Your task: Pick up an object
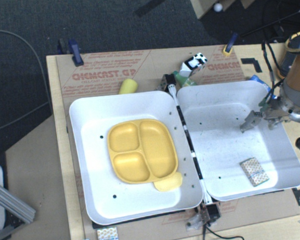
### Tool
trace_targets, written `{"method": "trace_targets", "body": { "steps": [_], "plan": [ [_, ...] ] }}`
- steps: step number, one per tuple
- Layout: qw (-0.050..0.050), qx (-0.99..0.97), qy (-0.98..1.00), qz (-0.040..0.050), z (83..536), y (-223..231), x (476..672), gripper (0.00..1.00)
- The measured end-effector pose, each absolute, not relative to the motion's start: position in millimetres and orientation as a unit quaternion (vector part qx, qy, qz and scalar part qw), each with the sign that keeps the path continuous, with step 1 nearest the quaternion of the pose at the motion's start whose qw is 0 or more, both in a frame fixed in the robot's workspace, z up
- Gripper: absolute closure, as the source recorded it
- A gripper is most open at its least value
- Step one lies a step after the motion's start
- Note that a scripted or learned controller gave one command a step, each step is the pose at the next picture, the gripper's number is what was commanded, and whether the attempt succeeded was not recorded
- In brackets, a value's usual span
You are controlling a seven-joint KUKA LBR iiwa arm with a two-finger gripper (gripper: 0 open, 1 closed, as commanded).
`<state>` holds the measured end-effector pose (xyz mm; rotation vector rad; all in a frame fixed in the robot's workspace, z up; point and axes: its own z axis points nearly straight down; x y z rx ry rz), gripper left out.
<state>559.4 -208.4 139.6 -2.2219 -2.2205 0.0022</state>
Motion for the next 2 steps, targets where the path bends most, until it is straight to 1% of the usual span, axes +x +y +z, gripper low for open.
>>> {"method": "trace_targets", "body": {
  "steps": [1, 2],
  "plan": [
    [0.001, -0.707, -0.707, 0.0004, 118, -199, 495.0, 0.0],
    [0.001, -0.707, -0.707, 0.0001, 119, -198, 478.9, 0.0]
  ]
}}
